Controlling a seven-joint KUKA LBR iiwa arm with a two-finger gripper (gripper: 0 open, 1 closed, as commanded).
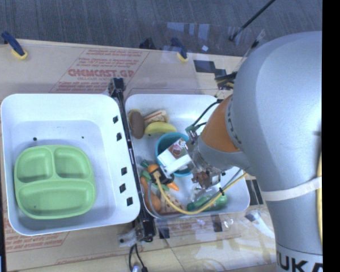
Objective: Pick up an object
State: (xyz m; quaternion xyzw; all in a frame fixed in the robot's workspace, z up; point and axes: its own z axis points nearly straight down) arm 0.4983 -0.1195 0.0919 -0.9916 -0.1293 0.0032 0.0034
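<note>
Camera view has my gripper (203, 180) low in the right bin (137, 103), over the toy clutter near the front wall; I cannot tell how it stands. A green piece (208, 200) lies just beneath, a blue cup (169, 140) beside it. I'd settle on one item, descend straight, and avoid the cables.

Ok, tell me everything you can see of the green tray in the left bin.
The green tray is a pale green divided plate that looks like matte plastic, with rounded corners and three compartments: two smaller ones at the far side, one long one at the near side. It lies flat, right way up, on the floor of the left bin, toward its near left corner. Nothing sits in it or touches it.
</note>
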